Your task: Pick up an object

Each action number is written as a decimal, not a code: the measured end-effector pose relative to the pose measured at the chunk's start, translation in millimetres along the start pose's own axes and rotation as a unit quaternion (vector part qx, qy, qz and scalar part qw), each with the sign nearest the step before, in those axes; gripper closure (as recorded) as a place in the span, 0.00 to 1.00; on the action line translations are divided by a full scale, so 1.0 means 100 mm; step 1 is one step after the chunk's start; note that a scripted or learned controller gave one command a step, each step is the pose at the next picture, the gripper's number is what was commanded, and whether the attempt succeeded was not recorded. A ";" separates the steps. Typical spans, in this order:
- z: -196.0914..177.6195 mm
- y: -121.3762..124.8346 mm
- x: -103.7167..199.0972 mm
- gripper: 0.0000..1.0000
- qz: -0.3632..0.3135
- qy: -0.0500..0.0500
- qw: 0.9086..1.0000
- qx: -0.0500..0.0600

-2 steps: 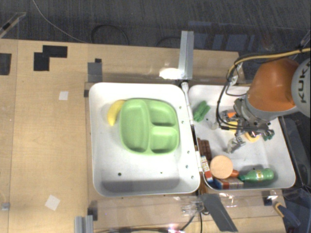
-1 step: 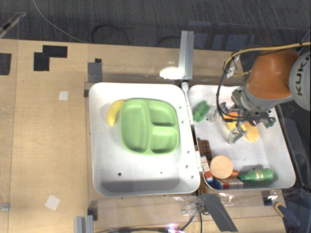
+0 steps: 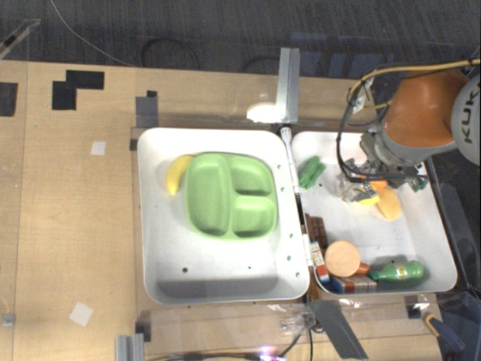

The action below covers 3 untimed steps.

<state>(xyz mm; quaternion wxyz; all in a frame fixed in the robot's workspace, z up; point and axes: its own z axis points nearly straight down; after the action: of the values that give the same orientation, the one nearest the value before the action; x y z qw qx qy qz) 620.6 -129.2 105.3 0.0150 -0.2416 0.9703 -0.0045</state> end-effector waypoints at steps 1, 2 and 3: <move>-0.25 0.13 -0.40 1.00 0.125 0.008 0.992 -0.004; -0.87 -0.30 -0.34 1.00 -0.007 0.007 1.000 -0.004; -0.87 -0.28 -0.34 0.00 -0.008 0.007 1.000 -0.005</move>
<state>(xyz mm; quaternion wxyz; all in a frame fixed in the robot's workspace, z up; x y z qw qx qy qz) 661.2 -138.3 193.2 0.0065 -0.2493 0.9684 -0.0016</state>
